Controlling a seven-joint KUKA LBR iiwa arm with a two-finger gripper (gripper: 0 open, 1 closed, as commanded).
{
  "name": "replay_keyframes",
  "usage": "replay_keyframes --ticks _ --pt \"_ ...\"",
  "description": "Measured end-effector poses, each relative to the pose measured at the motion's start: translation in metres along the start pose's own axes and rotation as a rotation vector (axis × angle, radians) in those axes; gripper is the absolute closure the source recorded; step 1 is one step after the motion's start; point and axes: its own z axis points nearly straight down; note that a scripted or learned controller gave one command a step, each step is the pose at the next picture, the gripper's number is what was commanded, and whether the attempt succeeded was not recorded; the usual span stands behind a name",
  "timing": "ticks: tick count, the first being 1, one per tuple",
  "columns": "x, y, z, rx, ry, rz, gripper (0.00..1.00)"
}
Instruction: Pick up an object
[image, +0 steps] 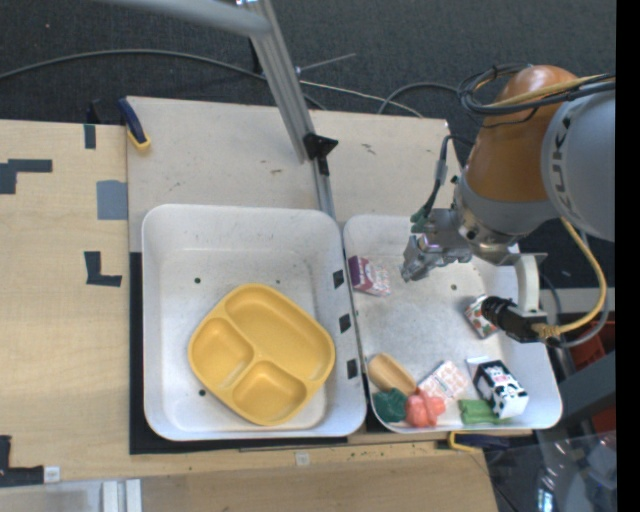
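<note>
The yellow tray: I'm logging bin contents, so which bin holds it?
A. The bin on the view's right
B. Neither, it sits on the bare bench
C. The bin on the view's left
C: the yellow tray lies inside the left bin, while the small toys crowd the right bin under the arm.

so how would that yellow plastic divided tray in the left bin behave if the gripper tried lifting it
The yellow plastic divided tray looks rigid and probably light, so it shouldn't flop. It lies flat in the left white bin, so a two-finger gripper would likely need the raised rim. Gripped at one edge, it would probably tilt.
</note>
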Motion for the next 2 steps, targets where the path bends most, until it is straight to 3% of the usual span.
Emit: replay_keyframes --ticks 2 --pt "0.118 0.025 0.008 -0.002 0.001 -0.002 1.00"
